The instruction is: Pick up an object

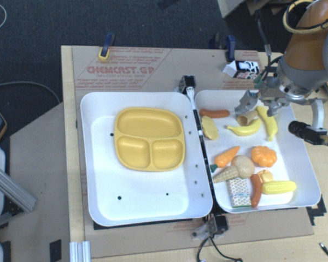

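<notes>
- While the arm (306,42) reaches in from the upper right of the frame, the gripper (257,109) is seen low over the upper part of the right bin (309,171).
- Its two fingers (245,106) are spread apart, and nothing is seen held between them.
- A brownish item lies at the fingers, just above a banana (245,129); what it is cannot be told.
- A second banana (270,123) is placed upright in the frame, just right of the gripper.
- A sausage (215,113) is seen at the bin's upper left, and a pale lemon slice (209,128) lies just below it.
- A carrot (227,156), a round beige item (243,166) and an orange pepper (263,156) are gathered near the bin's middle.
- A cone (224,174), a small box (240,192), a thin red-orange piece (256,190) and a corn cob (279,188) are found at the lower part, close together.
- A yellow tray (150,138) with three compartments is set in the upper middle of the left bin (95,162).
- Both bins rest side by side on a cardboard sheet (126,64) with red print.
</notes>
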### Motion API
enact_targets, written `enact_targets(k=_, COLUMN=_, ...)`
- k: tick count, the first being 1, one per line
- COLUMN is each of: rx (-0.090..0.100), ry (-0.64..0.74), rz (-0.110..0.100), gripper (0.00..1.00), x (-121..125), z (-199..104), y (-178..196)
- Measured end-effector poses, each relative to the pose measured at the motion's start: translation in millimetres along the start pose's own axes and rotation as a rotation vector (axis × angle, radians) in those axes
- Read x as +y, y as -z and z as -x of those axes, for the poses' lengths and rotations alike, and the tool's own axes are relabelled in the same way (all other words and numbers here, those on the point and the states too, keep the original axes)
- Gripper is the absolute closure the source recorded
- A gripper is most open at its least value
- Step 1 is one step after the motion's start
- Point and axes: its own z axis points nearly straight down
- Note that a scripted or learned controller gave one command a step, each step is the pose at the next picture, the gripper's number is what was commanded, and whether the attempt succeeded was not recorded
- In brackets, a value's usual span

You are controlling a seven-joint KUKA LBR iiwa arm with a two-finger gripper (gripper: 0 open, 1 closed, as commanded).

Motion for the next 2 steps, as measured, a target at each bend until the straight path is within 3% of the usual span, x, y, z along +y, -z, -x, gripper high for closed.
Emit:
enact_targets(k=1, rx=-0.002, ry=0.002, rz=0.014, gripper=0.00, x=2.9, z=-0.2, y=8.1)
enact_targets(k=2, rx=-0.001, ry=0.003, rz=0.008, gripper=0.00, x=1.1, z=-8.1, y=-38.1)
